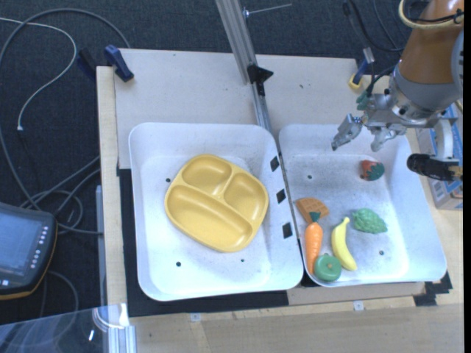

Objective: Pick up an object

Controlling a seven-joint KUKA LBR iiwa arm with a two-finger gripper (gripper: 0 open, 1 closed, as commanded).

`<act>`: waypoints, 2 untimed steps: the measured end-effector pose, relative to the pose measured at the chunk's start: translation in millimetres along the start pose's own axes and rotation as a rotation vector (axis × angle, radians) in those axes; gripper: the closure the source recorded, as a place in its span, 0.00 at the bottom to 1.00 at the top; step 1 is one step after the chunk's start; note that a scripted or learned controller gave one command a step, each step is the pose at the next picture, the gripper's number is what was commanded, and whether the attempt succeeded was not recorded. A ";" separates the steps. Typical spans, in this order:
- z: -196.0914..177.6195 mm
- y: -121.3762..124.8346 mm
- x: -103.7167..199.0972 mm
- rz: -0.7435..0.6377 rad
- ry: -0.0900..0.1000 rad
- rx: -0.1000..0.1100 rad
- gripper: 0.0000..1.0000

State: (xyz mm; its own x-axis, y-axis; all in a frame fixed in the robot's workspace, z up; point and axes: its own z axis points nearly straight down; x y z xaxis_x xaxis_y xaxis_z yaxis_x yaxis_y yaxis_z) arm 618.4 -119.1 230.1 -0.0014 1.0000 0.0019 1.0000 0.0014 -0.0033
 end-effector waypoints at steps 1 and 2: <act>0.0 0.0 0.0 0.000 0.000 0.000 0.00; 42.4 1.3 -0.5 0.001 0.000 0.004 0.00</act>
State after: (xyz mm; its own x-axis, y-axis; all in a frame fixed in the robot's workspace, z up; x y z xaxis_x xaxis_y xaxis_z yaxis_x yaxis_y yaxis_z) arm 619.5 -119.5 187.7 -0.0004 1.0000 0.0015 1.0000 0.0005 -0.0069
